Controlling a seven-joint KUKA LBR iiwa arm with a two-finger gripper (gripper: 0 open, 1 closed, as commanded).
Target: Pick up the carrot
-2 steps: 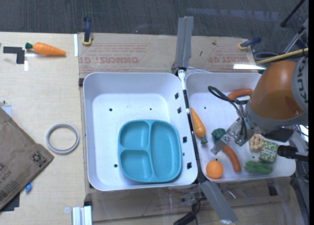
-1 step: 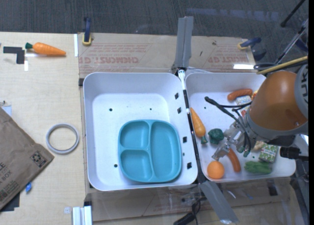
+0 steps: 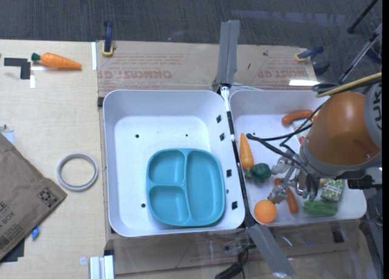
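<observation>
An orange carrot lies along the left wall of the right bin, pointing away from me. A second carrot with a green top rests on the bench at the far left. My gripper hangs low over the front middle of the right bin, to the right of the bin's carrot and apart from it. It sits just above a small orange-red piece. The arm's orange band covers the bin's right side.
The right bin also holds a green toy, an orange ball, a sausage, a green pod and a small box. A teal divided plate lies in the left bin. A tape ring is on the bench.
</observation>
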